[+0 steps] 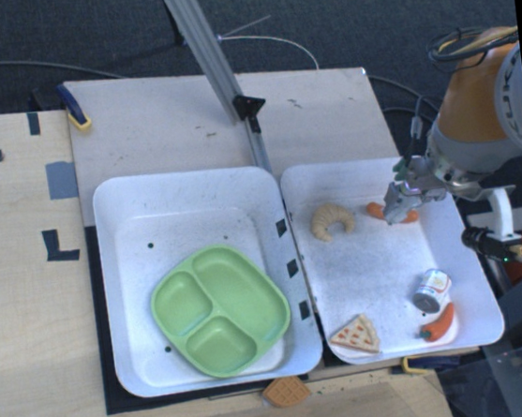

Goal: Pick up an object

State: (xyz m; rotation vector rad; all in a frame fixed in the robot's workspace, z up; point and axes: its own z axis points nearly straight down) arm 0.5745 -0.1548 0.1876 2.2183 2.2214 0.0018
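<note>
"So which step is this?"

"Reaching, I'd say. The tool (401, 206) is low in the right bin (381, 264), at a small orange piece (376, 208) by the far edge, with a croissant (331, 221) just beside. How the tool stands, wide or narrow, I cannot tell."

"And next?"

"Probably closing on that piece and lifting straight. The arm (477, 120) leans in from the right, wrist bent down over the bin."
</note>
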